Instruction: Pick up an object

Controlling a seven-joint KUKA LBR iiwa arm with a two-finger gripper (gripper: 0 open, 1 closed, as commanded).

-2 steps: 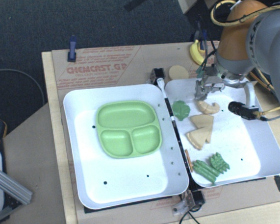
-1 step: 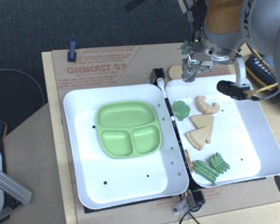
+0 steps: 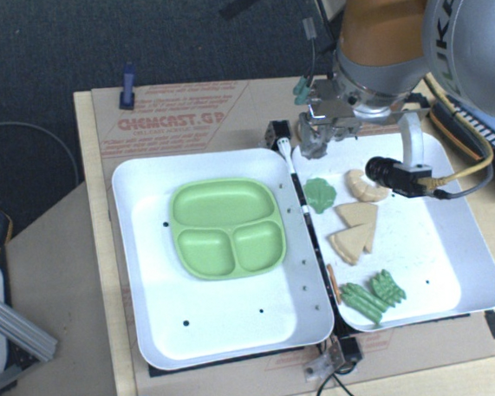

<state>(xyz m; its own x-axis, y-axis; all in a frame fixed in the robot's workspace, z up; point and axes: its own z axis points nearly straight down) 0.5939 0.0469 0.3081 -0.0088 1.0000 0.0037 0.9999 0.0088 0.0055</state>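
In the right bin (image 3: 461, 242) lie a green leaf-shaped piece (image 3: 320, 194), a tan curved piece (image 3: 367, 187), two tan wedge pieces (image 3: 356, 230) and a green bean-like bunch (image 3: 372, 296). My gripper (image 3: 314, 143) hangs over the right bin's far left corner, just above the green leaf piece. I see nothing between its fingers. The grey arm with its orange band comes down from the upper right.
The left bin (image 3: 154, 315) holds a green three-compartment tray (image 3: 229, 228). A black cylindrical part (image 3: 393, 174) on the arm's side hangs over the right bin beside the tan curved piece. A cardboard sheet (image 3: 170, 113) lies behind the bins.
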